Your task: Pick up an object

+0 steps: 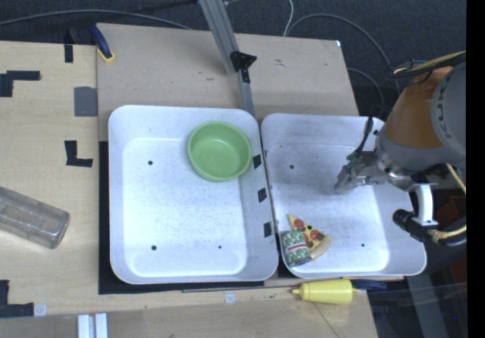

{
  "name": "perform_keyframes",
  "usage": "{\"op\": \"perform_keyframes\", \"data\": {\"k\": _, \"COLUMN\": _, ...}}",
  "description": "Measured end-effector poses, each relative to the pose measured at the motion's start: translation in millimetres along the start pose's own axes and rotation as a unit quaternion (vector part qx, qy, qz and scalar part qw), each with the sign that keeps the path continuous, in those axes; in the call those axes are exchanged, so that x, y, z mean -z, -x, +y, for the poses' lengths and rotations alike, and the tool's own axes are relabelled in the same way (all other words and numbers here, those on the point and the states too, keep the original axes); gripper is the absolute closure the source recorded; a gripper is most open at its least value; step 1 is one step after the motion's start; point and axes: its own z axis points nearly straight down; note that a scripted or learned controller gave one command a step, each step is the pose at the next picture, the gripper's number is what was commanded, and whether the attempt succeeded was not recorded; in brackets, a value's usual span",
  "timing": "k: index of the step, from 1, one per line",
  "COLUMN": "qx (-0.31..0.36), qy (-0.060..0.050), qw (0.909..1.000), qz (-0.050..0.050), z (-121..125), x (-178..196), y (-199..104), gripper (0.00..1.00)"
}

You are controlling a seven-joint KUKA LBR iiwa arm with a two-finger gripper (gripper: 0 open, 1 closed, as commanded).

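Observation:
A green bowl [220, 151] sits upright in the left bin [136, 200], near its back right corner. A toy pizza slice [304, 239] with a greenish patch lies in the right bin [356, 253], at its front left. My gripper [348, 180] hangs low over the middle of the right bin, right of centre, up and to the right of the pizza slice and apart from it. Nothing shows between its fingertips.
A yellow bottle [327, 292] lies on the bench just in front of the right bin. A clear plastic cylinder [30, 217] lies left of the left bin. A grey pole [216, 14] slants in from the top, ending at the bins' shared back edge.

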Motion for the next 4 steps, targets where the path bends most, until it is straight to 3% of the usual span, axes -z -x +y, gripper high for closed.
{"op": "perform_keyframes", "data": {"k": 2, "qx": 0.000, "qy": 0.004, "qw": 1.0000, "qz": -0.001, "z": -5.8, "x": 112.8, "y": -0.4, "gripper": 1.00}}
{"op": "perform_keyframes", "data": {"k": 3, "qx": 0.002, "qy": 0.002, "qw": 1.0000, "qz": 0.000, "z": 3.7, "x": 113.1, "y": -43.6, "gripper": 1.00}}
{"op": "perform_keyframes", "data": {"k": 4, "qx": 0.003, "qy": 0.002, "qw": 1.0000, "qz": 0.001, "z": 11.9, "x": 119.4, "y": -106.1, "gripper": 1.00}}
